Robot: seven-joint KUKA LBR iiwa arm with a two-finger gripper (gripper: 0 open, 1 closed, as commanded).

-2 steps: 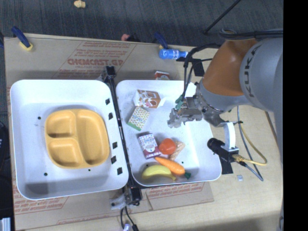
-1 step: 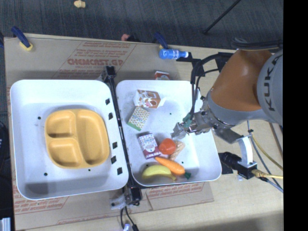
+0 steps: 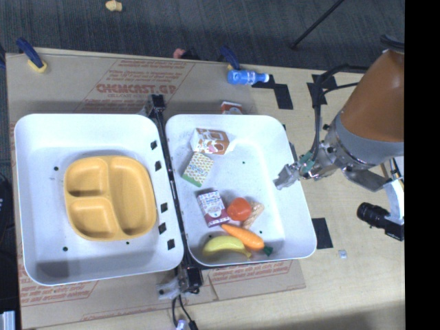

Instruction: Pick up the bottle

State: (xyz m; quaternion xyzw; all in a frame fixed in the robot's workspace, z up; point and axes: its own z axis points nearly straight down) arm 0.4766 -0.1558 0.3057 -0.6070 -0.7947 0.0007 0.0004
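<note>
The pincer (image 3: 287, 177) is hovering at the right bin's (image 3: 297, 215) right rim; I cannot tell its state. The blue bottle (image 3: 246, 78) is lying well beyond it on the bench, long axis crosswise, cap pointing right.

Bench (image 3: 357, 280) with two bins (image 3: 41, 136), bottle (image 3: 244, 78)

Grey arm (image 3: 371, 115) reaching in from right, wrist angled leftward
</note>
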